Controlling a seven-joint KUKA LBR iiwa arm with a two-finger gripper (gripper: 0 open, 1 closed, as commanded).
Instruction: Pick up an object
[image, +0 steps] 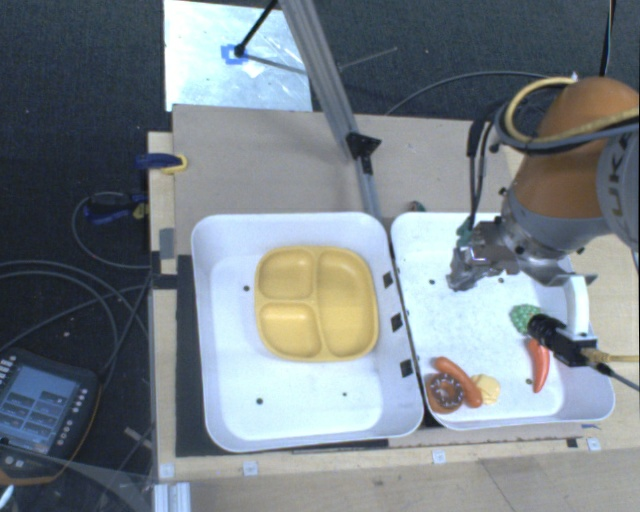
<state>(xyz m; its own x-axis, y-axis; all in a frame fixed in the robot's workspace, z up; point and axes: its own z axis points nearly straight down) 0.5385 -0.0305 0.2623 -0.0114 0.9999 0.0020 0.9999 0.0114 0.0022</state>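
My gripper (466, 272) hangs over the upper middle of the right bin (425, 330), with nothing seen between its fingers. Below it, along the bin's near edge, lie a brown doughnut (443, 392), a red sausage (457, 379) and a small yellow piece (487, 387). Further right lie a red chilli pepper (540, 365) and a green vegetable (523, 319), the latter partly covered by the arm's black fitting. The gripper stands apart from all of them.
The left bin (225, 400) holds a yellow sectioned plate (315, 303). A slanted grey pole (330, 80) crosses above the bins. Cables and a clamp lie off the bench to the left, and a handheld pendant (40, 400) sits at lower left.
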